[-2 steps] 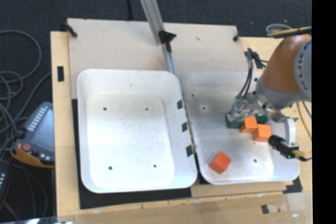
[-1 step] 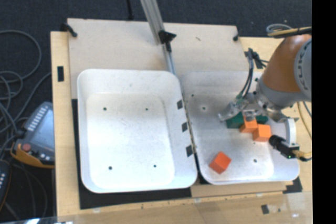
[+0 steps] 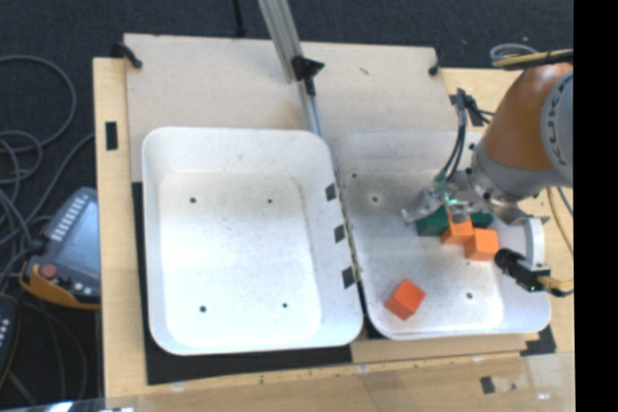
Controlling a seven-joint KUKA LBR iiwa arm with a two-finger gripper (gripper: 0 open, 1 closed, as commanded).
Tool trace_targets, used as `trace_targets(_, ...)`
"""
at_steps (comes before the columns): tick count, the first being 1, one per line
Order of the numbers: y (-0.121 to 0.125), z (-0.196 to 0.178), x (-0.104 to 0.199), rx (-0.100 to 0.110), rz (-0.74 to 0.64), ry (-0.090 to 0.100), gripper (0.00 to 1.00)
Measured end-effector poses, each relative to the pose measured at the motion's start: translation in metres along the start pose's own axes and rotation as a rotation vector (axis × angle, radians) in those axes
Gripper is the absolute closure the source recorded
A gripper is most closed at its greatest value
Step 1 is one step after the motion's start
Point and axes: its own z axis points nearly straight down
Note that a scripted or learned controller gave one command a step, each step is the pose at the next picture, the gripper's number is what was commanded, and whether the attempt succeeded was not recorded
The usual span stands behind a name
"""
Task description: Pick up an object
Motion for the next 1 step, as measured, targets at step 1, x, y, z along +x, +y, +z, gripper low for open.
trace_targets(1, 0.0350, 0.0199, -0.0323, 0.009, -0.007, 0.003, 0.00)
